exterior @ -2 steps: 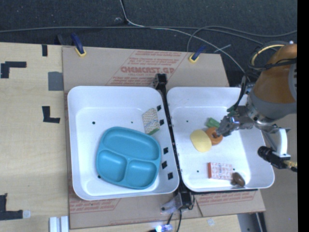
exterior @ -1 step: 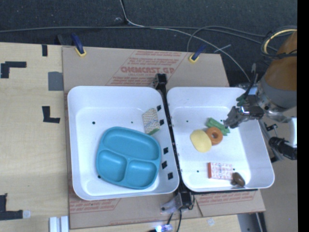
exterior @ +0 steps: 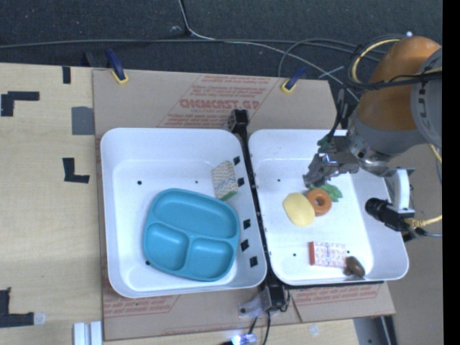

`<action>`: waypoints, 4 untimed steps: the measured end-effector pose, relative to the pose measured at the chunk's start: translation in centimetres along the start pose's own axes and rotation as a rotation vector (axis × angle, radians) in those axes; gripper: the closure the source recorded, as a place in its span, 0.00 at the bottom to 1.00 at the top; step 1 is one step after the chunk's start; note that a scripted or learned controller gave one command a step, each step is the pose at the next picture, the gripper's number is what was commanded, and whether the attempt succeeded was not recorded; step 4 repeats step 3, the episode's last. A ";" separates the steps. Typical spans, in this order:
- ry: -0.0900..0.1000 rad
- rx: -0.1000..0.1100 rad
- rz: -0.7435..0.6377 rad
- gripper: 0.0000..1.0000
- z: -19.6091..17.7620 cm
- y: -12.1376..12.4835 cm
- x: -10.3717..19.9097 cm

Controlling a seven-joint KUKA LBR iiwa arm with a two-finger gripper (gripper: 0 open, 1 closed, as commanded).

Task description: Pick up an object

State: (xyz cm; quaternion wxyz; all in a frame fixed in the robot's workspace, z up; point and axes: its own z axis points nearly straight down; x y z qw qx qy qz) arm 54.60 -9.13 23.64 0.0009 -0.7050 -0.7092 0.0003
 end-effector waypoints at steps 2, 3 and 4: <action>0.001 -0.001 -0.001 1.00 -1.3 4.1 10.2; 0.000 0.000 0.000 1.00 0.3 6.0 15.7; 0.000 0.000 0.000 1.00 0.3 6.0 15.7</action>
